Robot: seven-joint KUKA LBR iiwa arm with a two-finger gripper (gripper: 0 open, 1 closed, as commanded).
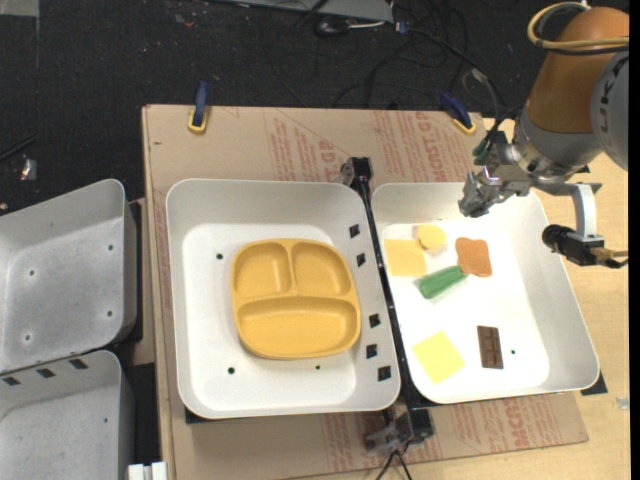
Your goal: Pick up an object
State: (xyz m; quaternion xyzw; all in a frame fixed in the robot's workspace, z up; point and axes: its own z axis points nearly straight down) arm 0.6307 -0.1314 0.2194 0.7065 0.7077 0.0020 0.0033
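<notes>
The gripper [475, 204] hangs over the far edge of the right bin [560, 308], its grasp not possible to tell, probably placed to descend on 1 of 6 pieces below, the orange block [474, 257] lying nearest.

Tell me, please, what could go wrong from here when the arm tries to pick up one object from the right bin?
1. The small yellow piece, pale yellow slab, green piece and orange piece lie crowded together, so a descent could nudge or catch a neighbour.
2. The gripper hovers near the right bin's far wall and might strike it.
3. The flat yellow square and brown piece may slip.
</notes>
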